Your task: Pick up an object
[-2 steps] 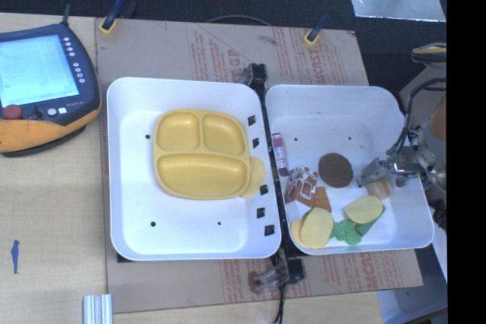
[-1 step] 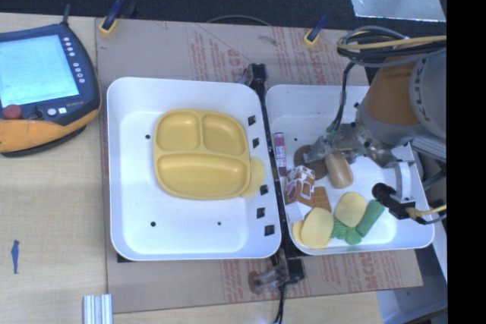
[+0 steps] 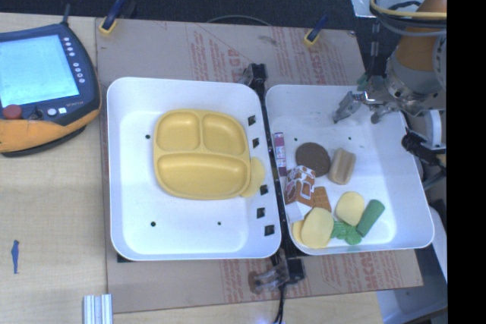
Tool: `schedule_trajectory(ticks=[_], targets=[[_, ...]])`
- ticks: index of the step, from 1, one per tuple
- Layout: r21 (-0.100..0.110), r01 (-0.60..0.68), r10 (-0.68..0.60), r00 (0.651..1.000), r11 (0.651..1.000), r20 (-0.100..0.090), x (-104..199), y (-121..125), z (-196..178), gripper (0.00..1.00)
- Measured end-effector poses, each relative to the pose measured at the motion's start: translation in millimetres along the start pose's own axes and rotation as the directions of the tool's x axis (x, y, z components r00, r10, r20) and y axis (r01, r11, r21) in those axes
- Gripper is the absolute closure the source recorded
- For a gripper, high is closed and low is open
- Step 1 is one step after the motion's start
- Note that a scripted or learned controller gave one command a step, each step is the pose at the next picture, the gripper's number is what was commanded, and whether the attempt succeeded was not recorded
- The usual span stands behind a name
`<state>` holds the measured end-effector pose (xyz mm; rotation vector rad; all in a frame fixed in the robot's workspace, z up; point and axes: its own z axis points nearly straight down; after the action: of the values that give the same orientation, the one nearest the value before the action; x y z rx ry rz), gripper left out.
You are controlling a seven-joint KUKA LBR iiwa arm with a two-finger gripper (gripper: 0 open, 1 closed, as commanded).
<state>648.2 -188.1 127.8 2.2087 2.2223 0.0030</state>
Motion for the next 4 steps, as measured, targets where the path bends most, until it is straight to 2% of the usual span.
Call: schedule_trajectory(ticks=[1, 2, 3, 4], targets=[[0.019, -0.003, 0.004, 1.0, 1.0, -0.008, 55.2, -106.9, -29.9, 0.0], [0.004, 0.002, -0.002, 1.0, 1.0, -0.002, 75.5, -52.4, 35.4, 0.0], [0.015, -0.011, 0.011, 1.0, 1.0, -0.005, 3.5, -132.2, 17.2, 0.0], [0.004, 0.003, -0.003, 1.0, 1.0, -0.004, 62.1, -59.6, -15.6, 0.0]])
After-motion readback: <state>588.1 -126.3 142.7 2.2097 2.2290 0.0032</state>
